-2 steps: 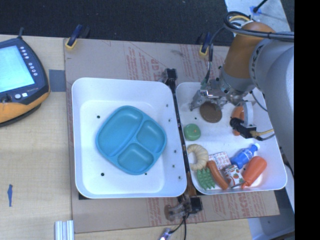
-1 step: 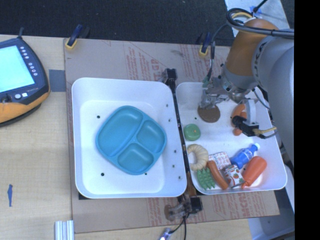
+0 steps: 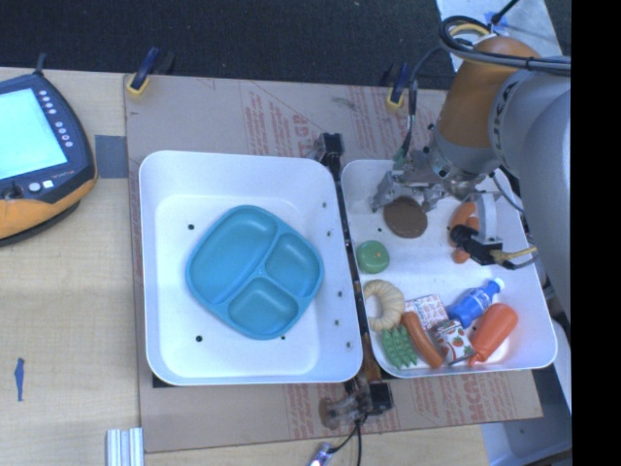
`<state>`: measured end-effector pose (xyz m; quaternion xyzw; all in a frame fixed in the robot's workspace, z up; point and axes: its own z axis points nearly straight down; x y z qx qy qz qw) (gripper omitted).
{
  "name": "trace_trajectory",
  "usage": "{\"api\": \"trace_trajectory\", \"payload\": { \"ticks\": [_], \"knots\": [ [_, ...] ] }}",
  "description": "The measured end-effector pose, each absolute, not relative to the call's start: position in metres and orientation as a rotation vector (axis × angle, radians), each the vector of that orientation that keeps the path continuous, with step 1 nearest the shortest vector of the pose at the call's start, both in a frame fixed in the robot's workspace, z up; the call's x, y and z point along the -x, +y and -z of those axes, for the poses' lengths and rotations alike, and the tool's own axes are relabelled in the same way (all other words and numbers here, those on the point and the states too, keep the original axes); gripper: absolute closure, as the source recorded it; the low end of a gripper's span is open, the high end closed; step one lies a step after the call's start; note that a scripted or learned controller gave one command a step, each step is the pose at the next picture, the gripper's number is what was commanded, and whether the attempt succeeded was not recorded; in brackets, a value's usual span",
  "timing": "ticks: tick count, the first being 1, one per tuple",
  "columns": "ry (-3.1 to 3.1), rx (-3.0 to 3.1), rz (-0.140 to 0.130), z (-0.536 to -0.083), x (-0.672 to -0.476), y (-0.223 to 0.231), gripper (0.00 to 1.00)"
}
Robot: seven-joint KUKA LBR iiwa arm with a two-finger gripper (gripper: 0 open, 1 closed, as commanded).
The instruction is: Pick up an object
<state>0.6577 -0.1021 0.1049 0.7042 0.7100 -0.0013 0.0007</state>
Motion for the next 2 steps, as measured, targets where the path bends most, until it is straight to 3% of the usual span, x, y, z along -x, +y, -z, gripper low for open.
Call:
{"api": "trace_trajectory", "payload": {
  "ticks": [1,2],
  "knots": [
    [2.232,-2.209,0.005,-0.1154,-0.6579,-0.1030,1.00],
    [2.232,-2.209,0.006,-0.1153,-0.6578,-0.1029,0.00]
  ]
}}
